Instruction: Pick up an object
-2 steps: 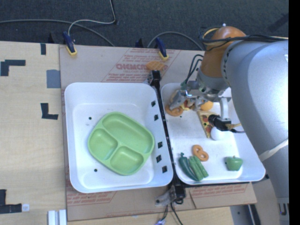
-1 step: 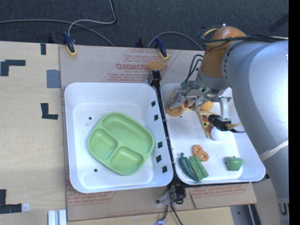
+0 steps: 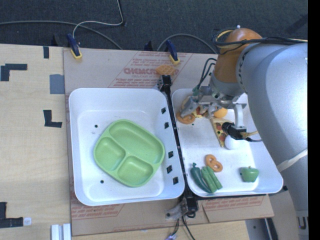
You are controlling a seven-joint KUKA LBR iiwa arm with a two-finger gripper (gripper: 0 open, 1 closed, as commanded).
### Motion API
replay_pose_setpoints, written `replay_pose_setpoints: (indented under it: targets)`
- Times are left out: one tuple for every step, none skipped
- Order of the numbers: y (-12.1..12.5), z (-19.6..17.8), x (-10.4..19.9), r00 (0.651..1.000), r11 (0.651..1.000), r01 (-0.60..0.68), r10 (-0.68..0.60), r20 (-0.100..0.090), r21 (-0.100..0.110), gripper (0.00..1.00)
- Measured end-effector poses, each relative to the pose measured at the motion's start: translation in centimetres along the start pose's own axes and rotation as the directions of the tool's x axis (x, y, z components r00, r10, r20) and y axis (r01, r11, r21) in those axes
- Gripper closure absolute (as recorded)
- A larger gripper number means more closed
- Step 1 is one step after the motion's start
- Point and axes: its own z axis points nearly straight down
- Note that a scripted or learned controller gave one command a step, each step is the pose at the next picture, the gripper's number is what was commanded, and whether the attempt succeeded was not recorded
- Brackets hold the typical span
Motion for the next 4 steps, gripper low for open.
replay_pose_setpoints:
  targets:
    - [0.0, 0.0, -0.2, 1.000, 1.000, 0.001, -0.001, -0.004, 0.000, 0.00]
    - [-0.1, -1.0, -0.2, 1.000, 1.000, 0.002, -0.002, -0.003, 0.005, 1.00]
    - [-2.4, -10.0, 3.6, 1.000, 1.000, 0.002, -0.002, -0.008, -0.014, 1.00]
    - [-2.6, -14.0, 1.1, 1.000, 1.000, 0.001, -0.001, -0.007, -0.012, 1.00]
